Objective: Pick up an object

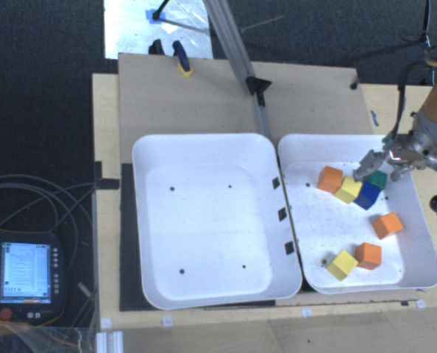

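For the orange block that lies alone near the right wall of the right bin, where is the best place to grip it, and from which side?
Probably from straight above, closing on two opposite flat faces of the orange block. It lies apart from the others, so fingers have room on every side; turn the gripper to match its tilted edges.

Even bright light, soft shadows, slightly grainy.

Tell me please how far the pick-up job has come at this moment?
Done: the arm has reached over the right bin, and the tool sits low by the cluster of orange block, yellow block, blue block and green block. In hand: nothing visibly; no block shows between its fingers. Left: to grip one block and lift it. All the blocks appear to rest in the bin.
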